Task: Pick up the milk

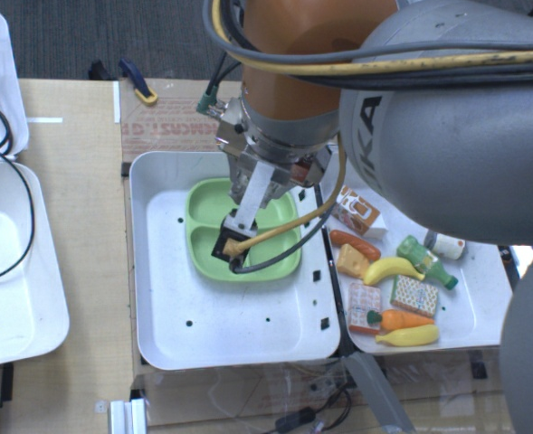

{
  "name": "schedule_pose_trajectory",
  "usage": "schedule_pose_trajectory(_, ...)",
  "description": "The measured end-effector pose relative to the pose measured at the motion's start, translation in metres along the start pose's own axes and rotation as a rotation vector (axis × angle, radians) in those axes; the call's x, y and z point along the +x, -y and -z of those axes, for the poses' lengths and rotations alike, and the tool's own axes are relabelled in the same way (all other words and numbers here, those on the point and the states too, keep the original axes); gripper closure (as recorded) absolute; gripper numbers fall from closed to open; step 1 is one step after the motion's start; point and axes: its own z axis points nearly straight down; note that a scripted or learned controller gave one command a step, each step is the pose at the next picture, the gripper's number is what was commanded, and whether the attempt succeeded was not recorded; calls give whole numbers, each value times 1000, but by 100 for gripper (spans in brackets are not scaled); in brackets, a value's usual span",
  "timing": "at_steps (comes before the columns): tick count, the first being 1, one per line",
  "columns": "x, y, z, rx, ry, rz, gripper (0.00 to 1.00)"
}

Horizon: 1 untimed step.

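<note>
An orange-and-white carton, the likeliest milk, lies at the back left of the right bin, partly under the arm. A small white bottle lies further right, near the arm's edge. My gripper hangs below the orange wrist, over the back right of the green divided plate in the left bin. It is left of the carton and apart from it. The wrist's bulk hides its tips.
The right bin also holds a red sausage, an orange wedge, a banana, a green bottle, a cracker block, a pink-white box, a carrot and a yellow piece.
</note>
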Motion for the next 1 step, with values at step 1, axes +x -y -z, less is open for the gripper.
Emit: schedule_pose_trajectory(1,-4,-34,36,0,0,-110,100)
